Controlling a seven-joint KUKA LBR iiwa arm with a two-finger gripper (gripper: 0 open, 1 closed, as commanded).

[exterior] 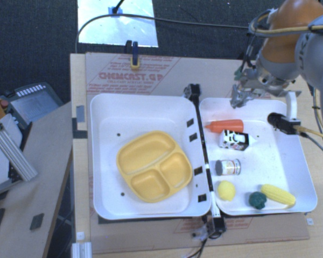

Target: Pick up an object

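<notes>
Above the right bin's (307,198) far edge, my pincer (238,102) hangs, spread or not I cannot tell; descending here risks missing the carrot (226,126).

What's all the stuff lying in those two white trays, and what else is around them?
divided plate: one, yellow, left bin
carrot: one, orange, right bin, far end
carton: one, black and white, just nearer than the carrot
jar: one, clear, lying mid right bin
lemon: one, yellow, near end
broccoli: one, green, near end
corn: one, yellow, beside the broccoli
bins: two, white, side by side
arm: one, grey and orange
gripper: one, above the right bin's far edge
</notes>
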